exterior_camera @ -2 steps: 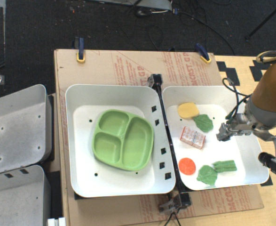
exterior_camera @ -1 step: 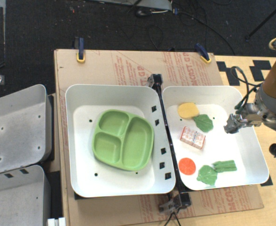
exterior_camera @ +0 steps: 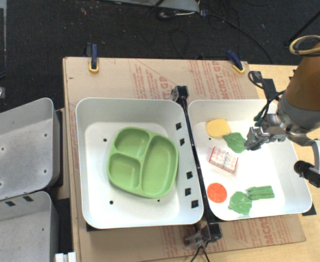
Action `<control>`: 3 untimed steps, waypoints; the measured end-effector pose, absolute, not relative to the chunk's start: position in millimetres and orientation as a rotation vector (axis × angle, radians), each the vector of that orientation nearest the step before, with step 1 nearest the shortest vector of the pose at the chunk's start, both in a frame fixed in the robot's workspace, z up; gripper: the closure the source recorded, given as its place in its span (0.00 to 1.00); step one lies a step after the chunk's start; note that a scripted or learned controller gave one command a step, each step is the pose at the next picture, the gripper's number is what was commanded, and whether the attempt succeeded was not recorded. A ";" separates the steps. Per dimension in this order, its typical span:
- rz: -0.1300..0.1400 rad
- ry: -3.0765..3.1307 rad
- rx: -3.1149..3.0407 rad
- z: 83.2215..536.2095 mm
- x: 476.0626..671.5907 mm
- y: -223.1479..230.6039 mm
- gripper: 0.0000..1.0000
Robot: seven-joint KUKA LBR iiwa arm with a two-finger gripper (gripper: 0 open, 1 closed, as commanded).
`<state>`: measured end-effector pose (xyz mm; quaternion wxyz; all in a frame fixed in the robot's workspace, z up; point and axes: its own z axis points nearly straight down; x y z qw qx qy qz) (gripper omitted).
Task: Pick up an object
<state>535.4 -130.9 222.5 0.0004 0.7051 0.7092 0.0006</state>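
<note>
Right bin's (exterior_camera: 299,192) bare middle lies open between the small carton (exterior_camera: 223,159) and green pieces (exterior_camera: 251,197).

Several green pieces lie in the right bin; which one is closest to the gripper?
The small green piece just below the yellow item, right beside the gripper. The other green pieces lie near the bin's front edge, by the orange disc.

A robotics lab here: cardboard-topped bench (exterior_camera: 132,81) held by clamps (exterior_camera: 94,57), loose cables (exterior_camera: 225,15) trailing over dark carpet (exterior_camera: 34,31).

Red print on cardboard sheet (exterior_camera: 149,78), upper centre & bottom of frame, appears reversed/upside down — can't read; carton (exterior_camera: 223,159) print too small.
</note>
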 end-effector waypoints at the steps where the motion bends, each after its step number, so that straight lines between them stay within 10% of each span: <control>1: 0.003 2.230 2.212 234.0 545.9 -75.8 1.00; 3: 0.003 2.229 2.213 236.9 578.9 30.5 1.00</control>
